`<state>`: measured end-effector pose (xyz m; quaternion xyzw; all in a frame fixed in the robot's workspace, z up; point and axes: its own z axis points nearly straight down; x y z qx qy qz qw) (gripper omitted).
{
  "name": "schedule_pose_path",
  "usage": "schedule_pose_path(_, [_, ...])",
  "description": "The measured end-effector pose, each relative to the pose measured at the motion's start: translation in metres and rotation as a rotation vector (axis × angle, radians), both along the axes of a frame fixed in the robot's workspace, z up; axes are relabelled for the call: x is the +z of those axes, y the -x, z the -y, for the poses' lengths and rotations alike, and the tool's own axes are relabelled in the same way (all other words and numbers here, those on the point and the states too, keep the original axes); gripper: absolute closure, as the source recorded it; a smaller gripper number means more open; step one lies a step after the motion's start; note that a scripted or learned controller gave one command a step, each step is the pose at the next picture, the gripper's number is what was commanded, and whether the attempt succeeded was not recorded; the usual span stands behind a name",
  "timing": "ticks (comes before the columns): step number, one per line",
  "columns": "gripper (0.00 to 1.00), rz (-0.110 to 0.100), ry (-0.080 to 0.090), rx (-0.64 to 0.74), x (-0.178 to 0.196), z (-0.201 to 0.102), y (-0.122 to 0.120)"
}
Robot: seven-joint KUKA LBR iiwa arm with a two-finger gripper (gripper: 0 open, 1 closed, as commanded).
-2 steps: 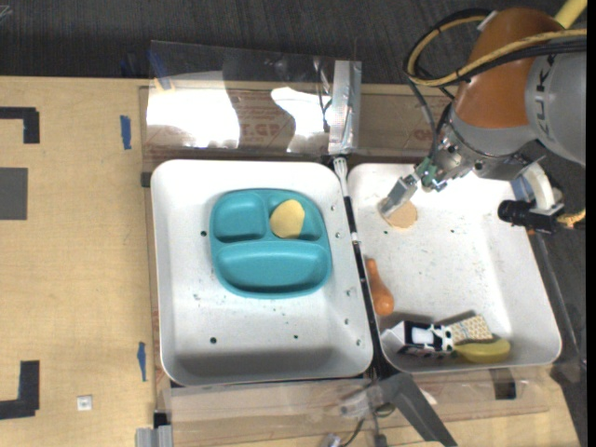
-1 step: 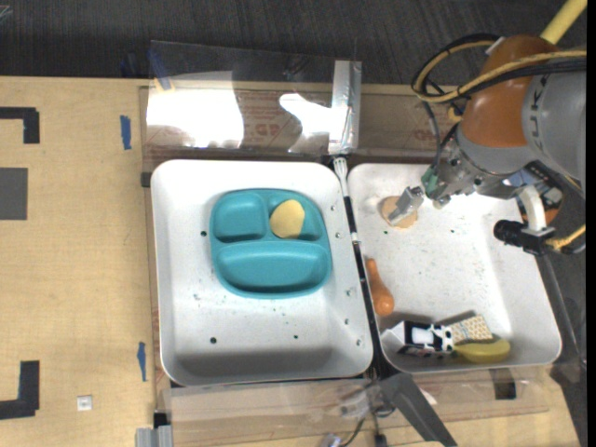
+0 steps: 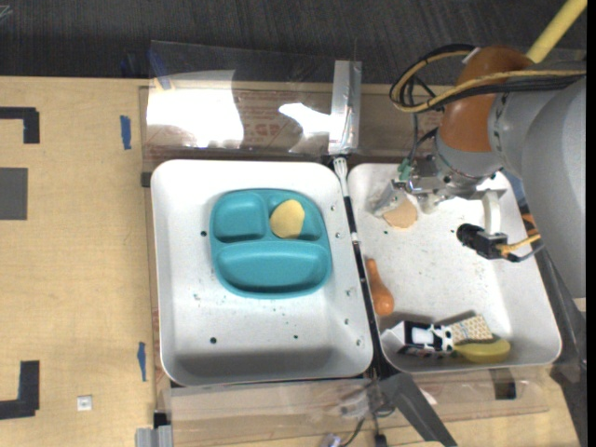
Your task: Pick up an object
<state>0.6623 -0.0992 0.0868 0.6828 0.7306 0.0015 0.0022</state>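
Hand (image 3: 410,194) over tan piece (image 3: 401,215); no legible writing.

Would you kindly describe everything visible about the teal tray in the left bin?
The teal tray looks like smooth moulded plastic, rounded at the corners, with two small upper compartments and one wide lower one. It lies flat, roughly centred on the left bin's floor. A yellow, egg-shaped object rests in its upper right compartment.

A teal divided tray (image 3: 270,266) carries a yellow lump (image 3: 287,218) in a white bin (image 3: 177,277), while an orange carrot (image 3: 379,289) lies in the other white bin (image 3: 521,296).
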Motion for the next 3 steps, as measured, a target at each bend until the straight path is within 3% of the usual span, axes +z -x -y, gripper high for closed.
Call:
schedule_pose_path(1, [1.00, 0.004, 0.002, 0.002, 0.011, -0.001, -0.001])
schedule_pose_path(2, [1.00, 0.009, -0.006, -0.086, 0.105, -0.091, 0.027])
schedule_pose_path(3, [1.00, -0.001, -0.002, -0.092, 0.109, -0.086, 0.029])
